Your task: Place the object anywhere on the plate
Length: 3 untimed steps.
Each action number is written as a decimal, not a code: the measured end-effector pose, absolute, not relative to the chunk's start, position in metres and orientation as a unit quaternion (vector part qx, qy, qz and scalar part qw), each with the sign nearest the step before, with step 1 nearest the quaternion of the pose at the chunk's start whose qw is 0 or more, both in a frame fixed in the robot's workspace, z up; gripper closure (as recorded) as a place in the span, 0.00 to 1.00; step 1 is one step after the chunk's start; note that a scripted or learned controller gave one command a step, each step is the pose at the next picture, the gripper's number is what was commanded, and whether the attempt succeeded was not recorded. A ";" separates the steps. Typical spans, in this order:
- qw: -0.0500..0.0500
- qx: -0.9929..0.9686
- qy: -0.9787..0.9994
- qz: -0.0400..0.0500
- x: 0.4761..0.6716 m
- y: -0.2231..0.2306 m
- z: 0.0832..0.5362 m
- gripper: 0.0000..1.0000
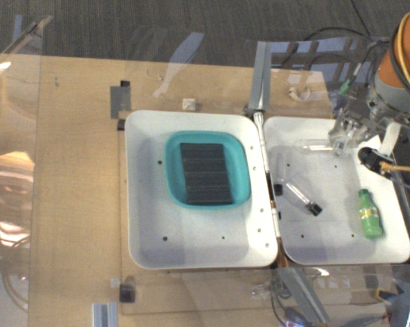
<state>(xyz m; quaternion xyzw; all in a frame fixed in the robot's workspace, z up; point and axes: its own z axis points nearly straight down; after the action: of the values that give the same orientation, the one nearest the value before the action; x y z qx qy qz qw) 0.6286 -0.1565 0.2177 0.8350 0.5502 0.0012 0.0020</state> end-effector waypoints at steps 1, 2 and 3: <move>0.002 0.835 0.550 0.001 0.629 -0.156 0.218 0.00; 0.003 0.833 0.554 0.002 0.630 -0.155 0.229 1.00; 0.003 0.833 0.554 0.002 0.630 -0.155 0.229 0.00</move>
<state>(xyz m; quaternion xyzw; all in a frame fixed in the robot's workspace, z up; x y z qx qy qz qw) 0.6304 -0.1547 0.2286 0.8327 0.5537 0.0023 0.0035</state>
